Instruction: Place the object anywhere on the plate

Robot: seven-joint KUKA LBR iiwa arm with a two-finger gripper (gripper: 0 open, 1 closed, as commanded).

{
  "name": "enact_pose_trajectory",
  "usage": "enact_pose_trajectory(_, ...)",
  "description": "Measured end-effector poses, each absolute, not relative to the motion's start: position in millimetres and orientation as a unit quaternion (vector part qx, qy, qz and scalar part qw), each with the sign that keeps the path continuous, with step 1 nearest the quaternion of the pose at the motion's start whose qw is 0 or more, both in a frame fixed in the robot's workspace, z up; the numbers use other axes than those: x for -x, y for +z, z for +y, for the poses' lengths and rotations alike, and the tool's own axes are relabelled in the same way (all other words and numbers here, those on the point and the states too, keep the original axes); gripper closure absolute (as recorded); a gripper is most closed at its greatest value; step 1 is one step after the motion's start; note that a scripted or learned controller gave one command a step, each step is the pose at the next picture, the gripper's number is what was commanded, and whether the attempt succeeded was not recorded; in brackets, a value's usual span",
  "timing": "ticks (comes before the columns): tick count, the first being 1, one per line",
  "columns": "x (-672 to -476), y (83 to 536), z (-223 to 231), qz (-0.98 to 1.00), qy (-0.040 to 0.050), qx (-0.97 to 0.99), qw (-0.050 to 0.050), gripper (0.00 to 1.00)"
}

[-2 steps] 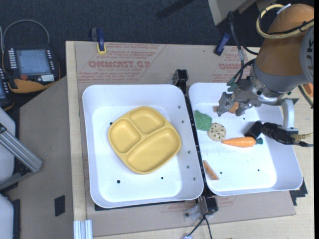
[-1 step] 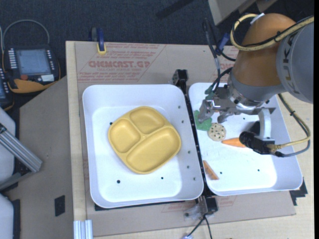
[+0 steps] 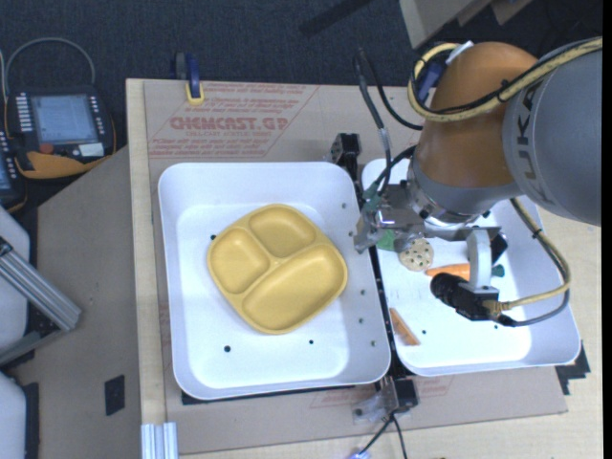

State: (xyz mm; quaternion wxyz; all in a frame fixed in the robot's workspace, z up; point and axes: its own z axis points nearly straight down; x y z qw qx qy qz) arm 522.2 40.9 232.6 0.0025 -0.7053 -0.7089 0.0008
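Two shallow white bins sit side by side on a wooden bench board (image 3: 239,113) printed in red with what reads as "CHEMCAST GP" above smaller lines too fine to make out. The left bin (image 3: 182,285) holds a yellow plate (image 3: 277,268) with three compartments (one large, two smaller), lying near the bin's middle with nothing on it. The arm (image 3: 507,132), grey with an orange section and part of the letters "KUKA" on its side, reaches over the right bin (image 3: 497,347), and its gripper (image 3: 392,220) hangs low at that bin's left edge; whether its jaws are apart or together cannot be told from here. Just beside it in the right bin lies a small round cookie-like object (image 3: 416,252), with an orange carrot-like piece (image 3: 449,272) near it and a thin orange stick (image 3: 403,326) lower down.
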Motion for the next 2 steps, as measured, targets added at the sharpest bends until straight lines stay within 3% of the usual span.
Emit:
enact_pose_trajectory(1, -497.2, 235.8, 89.4, -0.709, 0.001, 0.705, 0.003, 1.0)
enact_pose_trajectory(2, -498.3, 235.5, 86.2, -0.707, 0.0012, 0.707, 0.002, 0.0)
